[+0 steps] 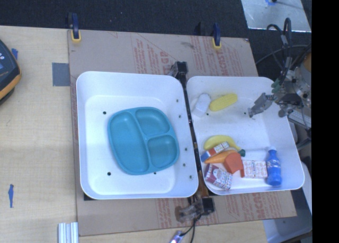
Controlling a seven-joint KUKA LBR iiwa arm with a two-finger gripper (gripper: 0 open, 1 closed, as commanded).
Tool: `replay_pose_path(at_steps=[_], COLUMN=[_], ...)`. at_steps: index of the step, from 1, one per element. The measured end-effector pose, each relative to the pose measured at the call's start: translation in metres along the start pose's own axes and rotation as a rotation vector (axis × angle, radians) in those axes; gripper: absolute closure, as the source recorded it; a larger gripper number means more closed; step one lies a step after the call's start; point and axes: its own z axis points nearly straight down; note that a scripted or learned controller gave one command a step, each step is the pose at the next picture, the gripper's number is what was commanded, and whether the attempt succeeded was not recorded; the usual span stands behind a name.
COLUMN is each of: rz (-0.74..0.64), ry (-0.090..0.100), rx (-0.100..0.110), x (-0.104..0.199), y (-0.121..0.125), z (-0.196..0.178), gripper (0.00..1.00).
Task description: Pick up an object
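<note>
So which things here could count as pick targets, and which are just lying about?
Pick candidates, right bin: yellow toy corn cob, small white cup, blue plastic bottle, orange toy carrot, red-white packet.

Lying about: blue divided plastic plate in left bin, blue clamps, grey tape patch.

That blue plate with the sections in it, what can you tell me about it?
The blue plate is a light blue tray with rounded corners, split by raised ridges into three compartments, two smaller and one large. It looks like smooth plastic. It lies flat, face up and turned slightly askew, near the middle of the left bin, resting on the bin's white floor. Nothing lies in it or touches it, and it stands clear of the bin's walls.
</note>
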Motion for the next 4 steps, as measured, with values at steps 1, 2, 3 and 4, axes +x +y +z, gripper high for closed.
replay_pose_path(at_steps=[1,2,3,4], rz=[-0.002,-0.002,0.002,-0.002], ry=[-0.001,-0.002,-0.002,-0.001], rx=[0.002,0.002,-0.002,0.001], x=[0.050,0.030,-0.018,0.026], y=[0.076,0.102,0.103,0.093], z=[0.088,0.145,0.144,0.144], gripper=[0.00,0.00,0.00,0.00])
